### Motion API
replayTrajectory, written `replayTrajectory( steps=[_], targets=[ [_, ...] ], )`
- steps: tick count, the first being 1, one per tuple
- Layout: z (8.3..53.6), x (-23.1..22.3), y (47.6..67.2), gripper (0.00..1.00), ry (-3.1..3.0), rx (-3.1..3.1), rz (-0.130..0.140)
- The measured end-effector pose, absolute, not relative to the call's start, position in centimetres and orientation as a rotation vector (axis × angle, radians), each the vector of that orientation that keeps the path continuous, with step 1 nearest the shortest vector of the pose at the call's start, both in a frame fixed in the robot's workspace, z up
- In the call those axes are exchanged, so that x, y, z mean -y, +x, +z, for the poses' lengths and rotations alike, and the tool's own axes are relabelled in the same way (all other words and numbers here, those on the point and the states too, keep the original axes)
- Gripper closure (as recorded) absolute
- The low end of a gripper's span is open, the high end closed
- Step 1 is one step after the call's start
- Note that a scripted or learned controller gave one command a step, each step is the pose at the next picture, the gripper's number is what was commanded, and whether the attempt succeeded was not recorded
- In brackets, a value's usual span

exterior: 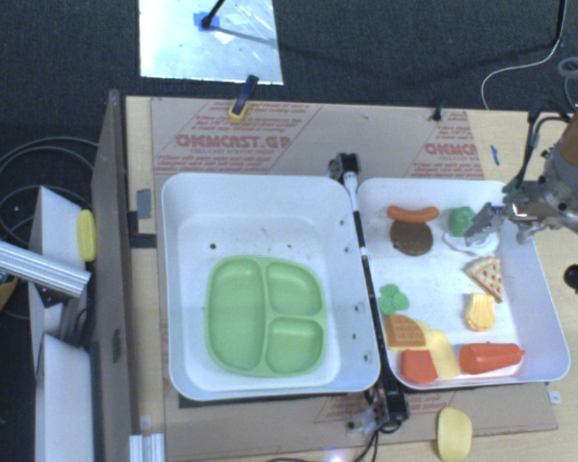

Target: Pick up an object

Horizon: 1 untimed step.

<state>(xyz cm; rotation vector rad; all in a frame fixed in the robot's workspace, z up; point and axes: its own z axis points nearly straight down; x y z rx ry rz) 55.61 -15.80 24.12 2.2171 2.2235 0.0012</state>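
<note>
While the arm enters from the right and is cut off by the frame edge, its tool hangs over the far right part of the right bin, just beside a green toy. Whether the tool is released or clenched cannot be told, as its tip is small and blurred against the white bin floor.

Along the bin's far edge lie a sausage and a brown patty, touching. Near the right rim sit a waffle wedge and a yellow ridged piece. A green leafy piece lies by the left wall. In the near corner a cracker, a red block, a pale yellow slice and a red-orange carrot shape crowd together, partly overlapping.

In the left bin lies a green divided plate. A yellow object on the counter's near edge is cut off below.
</note>
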Motion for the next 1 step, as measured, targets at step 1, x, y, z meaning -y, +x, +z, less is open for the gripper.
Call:
replayTrajectory(
  steps=[1],
  targets=[
    [18.07, 13.07, 62.5, 0.0, 2.209, -2.229, 0.003]
  ],
)
